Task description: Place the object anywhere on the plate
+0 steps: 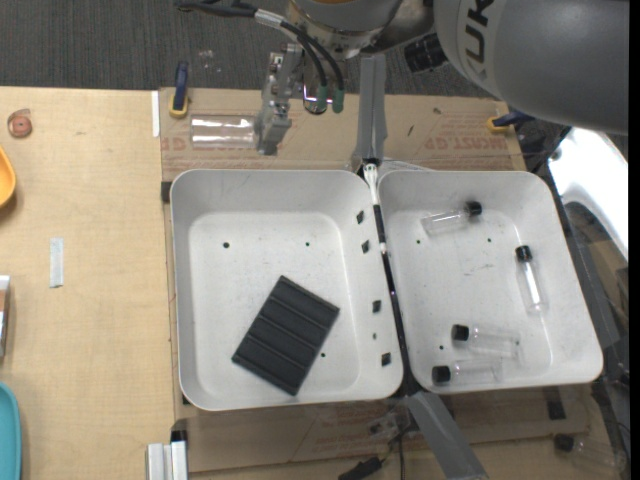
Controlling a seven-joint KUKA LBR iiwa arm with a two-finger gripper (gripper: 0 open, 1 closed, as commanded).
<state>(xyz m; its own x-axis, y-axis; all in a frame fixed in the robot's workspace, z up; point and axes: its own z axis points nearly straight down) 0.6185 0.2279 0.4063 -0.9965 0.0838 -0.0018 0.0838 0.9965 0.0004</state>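
Note:
A black ribbed plate (287,334) lies flat and askew in the lower middle of the left bin (200,218). Several clear vials with black caps lie in the right bin (560,218): one near the back (445,222), one by the right wall (528,280), and two at the front (485,340) (466,372). My gripper (272,133) hangs above the bench behind the left bin's back rim, well away from the plate and the vials. I see nothing in it.
A clear strip (220,129) lies on the cardboard just left of the gripper, and a blue clamp (180,88) stands beyond it. The arm's grey body (540,28) crosses the top right. Small items lie on the wooden bench at the left.

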